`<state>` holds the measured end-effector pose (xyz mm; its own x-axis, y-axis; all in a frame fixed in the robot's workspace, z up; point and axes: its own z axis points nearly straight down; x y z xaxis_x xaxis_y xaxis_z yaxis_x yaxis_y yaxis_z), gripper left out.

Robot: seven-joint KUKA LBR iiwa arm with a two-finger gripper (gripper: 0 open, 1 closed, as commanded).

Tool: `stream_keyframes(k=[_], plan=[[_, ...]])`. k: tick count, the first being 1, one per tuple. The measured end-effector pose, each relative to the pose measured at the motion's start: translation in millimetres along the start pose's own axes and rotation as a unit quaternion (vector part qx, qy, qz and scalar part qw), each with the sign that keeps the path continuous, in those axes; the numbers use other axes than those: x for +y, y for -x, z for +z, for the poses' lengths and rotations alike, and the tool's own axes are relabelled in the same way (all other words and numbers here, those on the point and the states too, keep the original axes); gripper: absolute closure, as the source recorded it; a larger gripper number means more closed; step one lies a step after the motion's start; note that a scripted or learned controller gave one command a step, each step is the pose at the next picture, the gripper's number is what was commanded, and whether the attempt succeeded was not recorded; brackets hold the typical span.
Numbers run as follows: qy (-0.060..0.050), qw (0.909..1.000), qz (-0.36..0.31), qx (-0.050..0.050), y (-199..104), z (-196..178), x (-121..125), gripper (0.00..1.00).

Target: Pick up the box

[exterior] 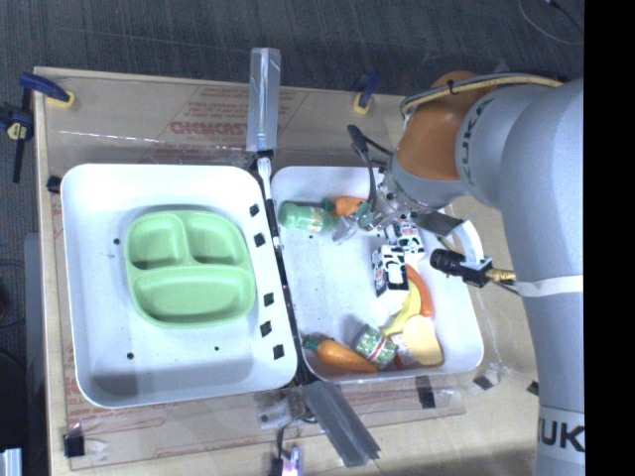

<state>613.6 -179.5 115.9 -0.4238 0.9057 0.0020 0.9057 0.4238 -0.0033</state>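
Camera view, looking down at a slant. The tabletop (149, 107) carries two shallow white bins side by side. The left bin (89, 266) holds a green divided tray (189, 266), lying flat near the bin's middle.

The right bin (327, 286) holds the loose items. A green bottle (303, 216) lies on its side in the upper left part, with a small orange piece (347, 205) just beside its right end. The box (392, 263), white with dark printing, sits in the upper right part of this bin, tilted, directly below the tool. A red and yellow curved item (415, 300) lies just beside the box's lower right. Along the bin's lower edge lie a carrot (337, 355), a small green can (374, 344) and a pale yellow piece (422, 343), close together.

The arm (516, 147) reaches in from the right, its orange band above the wrist. The tool (382, 218) sits low over the upper part of the right bin, at the top edge of the box. Whether it is spread or pressed together cannot be told; contact with the box cannot be confirmed.
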Motion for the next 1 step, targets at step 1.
stream_keyframes(k=[1], plan=[[-0.002,1.0000,-0.002,0.001,0.2,-7.0,0.7,1.00]])
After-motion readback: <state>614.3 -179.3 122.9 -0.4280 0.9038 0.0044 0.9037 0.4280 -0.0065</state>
